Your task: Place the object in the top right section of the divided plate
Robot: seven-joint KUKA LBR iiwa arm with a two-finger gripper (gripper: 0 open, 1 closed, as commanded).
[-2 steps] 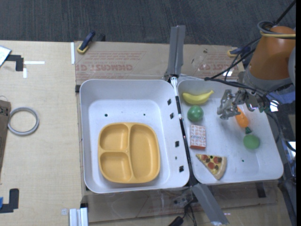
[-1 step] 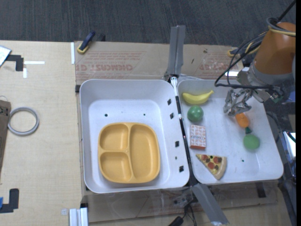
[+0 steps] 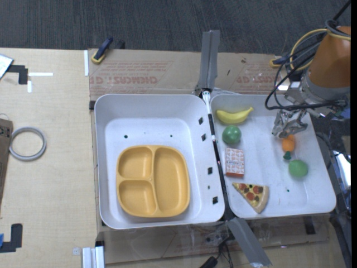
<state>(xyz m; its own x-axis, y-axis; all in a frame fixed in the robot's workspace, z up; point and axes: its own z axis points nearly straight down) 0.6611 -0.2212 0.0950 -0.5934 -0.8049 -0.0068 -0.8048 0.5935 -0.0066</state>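
Observation:
A yellow divided plate (image 3: 153, 180) lies in the left bin (image 3: 111, 116), with one long section on its right and two smaller ones on its left. The right bin (image 3: 262, 161) holds a banana (image 3: 234, 115), a green ball (image 3: 231, 134), a red and white box (image 3: 235, 162), a pizza slice (image 3: 252, 194), a small orange carrot-like toy (image 3: 288, 144) with a green tip, and a green lime-like ball (image 3: 298, 168). My gripper (image 3: 289, 129) hangs open just above the orange toy, its fingers at the toy's upper edge. Nothing sits between them.
A grey divider post (image 3: 210, 54) stands between the bins at the back. On the bench to the left lie a tape roll (image 3: 25, 143) and a blue-yellow clamp (image 3: 102, 49). Cables (image 3: 293, 54) loop off the arm above the right bin.

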